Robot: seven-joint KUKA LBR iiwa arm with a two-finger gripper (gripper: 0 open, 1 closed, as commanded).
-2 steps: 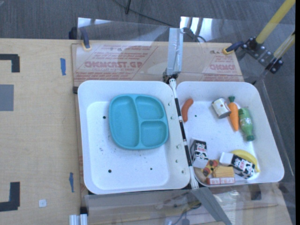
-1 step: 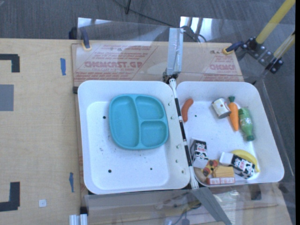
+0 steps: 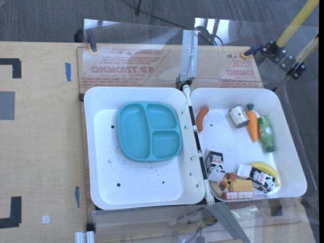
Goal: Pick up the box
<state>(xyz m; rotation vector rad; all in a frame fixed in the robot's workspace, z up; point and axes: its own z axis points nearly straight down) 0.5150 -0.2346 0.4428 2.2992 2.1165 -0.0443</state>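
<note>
In the lower right of the frame, at the bottom edge of the right bin (image 3: 288, 115), lies the box (image 3: 241, 186). It is small and flat, yellow-orange on top, with a red and white strip along its near side. It lies against the rim of the bin. On its left some small red and yellow pieces (image 3: 226, 181) touch it; what they are I cannot tell. Just above them stands a carton (image 3: 215, 164) with black and white patches. A second carton (image 3: 262, 179) of the same kind lies on the right of the box, and a banana (image 3: 269, 169) curves around it.

Higher in the same bin I see a carrot (image 3: 251, 125), and a green bottle (image 3: 266, 133) just beside it. A grey and white object (image 3: 236, 116) is on the left of the carrot. An orange sausage (image 3: 201, 118) lies near the wall between the bins.

In the left bin (image 3: 101, 186) there is a turquoise plate (image 3: 150, 131) with three compartments.

About the gripper, I cannot tell from here if it is apart or together. Nothing touches the box from above.
</note>
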